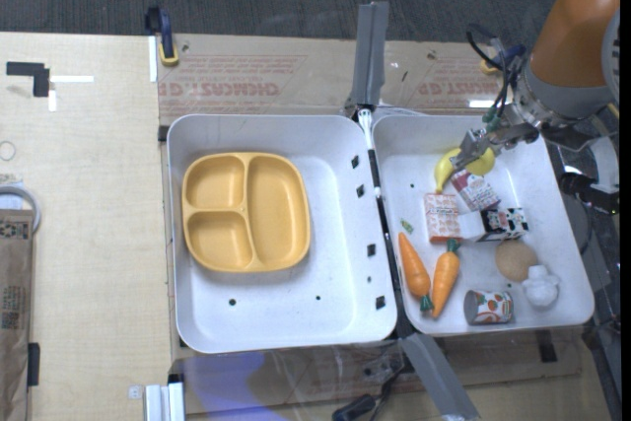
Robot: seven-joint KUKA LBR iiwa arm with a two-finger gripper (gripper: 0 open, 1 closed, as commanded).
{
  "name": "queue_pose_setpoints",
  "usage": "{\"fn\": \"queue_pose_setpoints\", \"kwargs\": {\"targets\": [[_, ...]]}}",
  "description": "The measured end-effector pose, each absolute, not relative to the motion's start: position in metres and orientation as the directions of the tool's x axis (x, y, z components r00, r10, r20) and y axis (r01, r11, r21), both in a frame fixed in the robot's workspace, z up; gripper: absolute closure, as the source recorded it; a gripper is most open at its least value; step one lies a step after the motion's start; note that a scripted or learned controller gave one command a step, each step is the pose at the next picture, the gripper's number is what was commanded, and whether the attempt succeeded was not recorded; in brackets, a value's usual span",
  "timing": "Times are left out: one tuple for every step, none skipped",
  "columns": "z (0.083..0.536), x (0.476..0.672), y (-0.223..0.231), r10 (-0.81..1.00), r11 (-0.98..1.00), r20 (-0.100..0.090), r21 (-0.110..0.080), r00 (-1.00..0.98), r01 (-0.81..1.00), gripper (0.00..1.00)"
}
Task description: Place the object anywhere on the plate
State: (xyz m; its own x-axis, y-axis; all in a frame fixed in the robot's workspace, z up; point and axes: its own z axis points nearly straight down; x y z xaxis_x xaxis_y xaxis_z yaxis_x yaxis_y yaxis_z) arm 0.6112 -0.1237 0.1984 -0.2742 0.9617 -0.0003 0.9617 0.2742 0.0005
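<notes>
Nearest the lens, a small can (489, 308) lies in the right bin (577, 256) beside two carrots (430, 273). Gripper (480, 142) sits over the banana (451, 167); finger state cannot be determined. Yellow plate (246, 211) occupies the left bin (286, 311).

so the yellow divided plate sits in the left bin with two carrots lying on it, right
Not quite. The camera view shows the yellow divided plate in the left bin with nothing on it; the two carrots lie in the right bin.
</notes>
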Motion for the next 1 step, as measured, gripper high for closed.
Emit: {"fn": "queue_pose_setpoints", "kwargs": {"targets": [[0.1913, 0.5752, -0.0666, 0.919, 0.395, 0.0, -0.001, -0.395, 0.919, 1.0]]}}
